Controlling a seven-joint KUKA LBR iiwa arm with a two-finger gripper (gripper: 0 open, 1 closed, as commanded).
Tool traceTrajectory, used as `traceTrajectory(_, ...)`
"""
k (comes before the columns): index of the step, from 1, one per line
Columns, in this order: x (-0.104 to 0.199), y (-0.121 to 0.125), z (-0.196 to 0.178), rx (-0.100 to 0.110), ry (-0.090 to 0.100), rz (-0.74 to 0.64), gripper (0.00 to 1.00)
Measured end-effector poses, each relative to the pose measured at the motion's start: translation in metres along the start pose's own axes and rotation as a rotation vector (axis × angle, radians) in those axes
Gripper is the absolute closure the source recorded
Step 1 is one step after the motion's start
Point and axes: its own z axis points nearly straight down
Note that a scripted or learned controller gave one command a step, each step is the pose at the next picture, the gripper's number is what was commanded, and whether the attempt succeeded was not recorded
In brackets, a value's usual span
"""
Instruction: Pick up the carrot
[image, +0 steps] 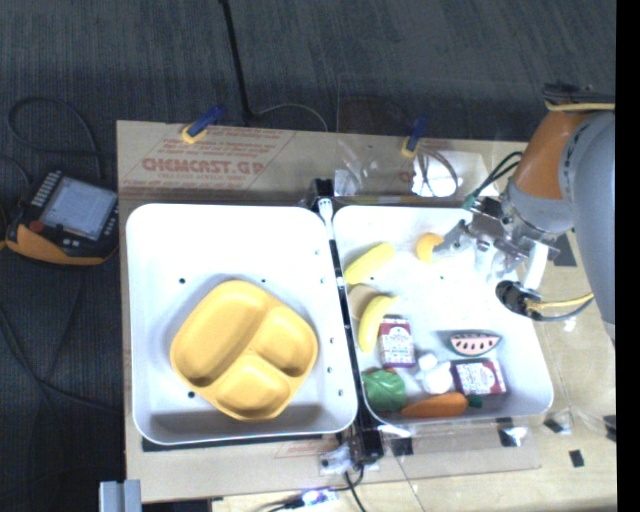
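The carrot (435, 405) lay at 6 o'clock in the right bin (528, 330), its tip touching a green vegetable (384, 389) at 9 o'clock. A red packet (478, 378) sat just beside it at 1 o'clock. My tool (487, 240) hovered at the bin's 1 o'clock corner; whether it stood open I cannot tell.

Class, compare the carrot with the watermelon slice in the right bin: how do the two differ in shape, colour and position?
The carrot is a long orange stick with a green tip; the watermelon slice is a short red wedge with dark seeds. The carrot lies along the right bin's front wall beside a green vegetable; the slice sits farther back, above a small red packet. Both are toy foods lying flat.
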Motion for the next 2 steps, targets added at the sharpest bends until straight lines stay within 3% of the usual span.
traceTrajectory(1, 0.011, 0.038, 0.039, 0.012, 0.013, 0.23, 0.0)
traceTrajectory(2, -0.007, -0.037, 0.05, -0.013, 0.002, 0.125, 0.0)
